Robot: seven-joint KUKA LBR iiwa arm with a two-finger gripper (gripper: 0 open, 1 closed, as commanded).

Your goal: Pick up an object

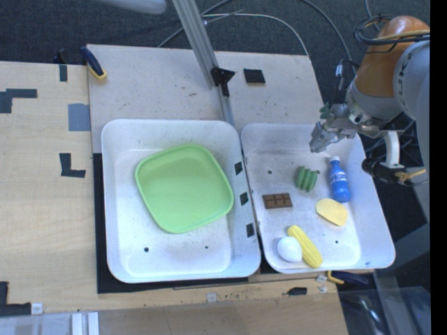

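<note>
From the camera view we look down on the pale wooden surface (42,187) and read no brand, label or writing on anything; the small blue bottle with a white cap (339,180) is too small for its print to show. The left shallow white bin (115,187) holds one thing, a light green square plastic plate (184,187) lying flat. The right shallow white bin (370,236) carries the rest: the blue bottle lying near its far right side, a ribbed green vegetable piece (306,179) just beside it, a brown chocolate-bar block (277,201), a yellow wedge-shaped piece (332,211), and a yellow corn cob (305,246) touching a white egg-shaped ball (288,249). The grey gripper (323,139) hangs over the far part of the right bin, above the bottle and the green piece, nothing between its fingers; how wide it stands, we cannot tell.
</note>
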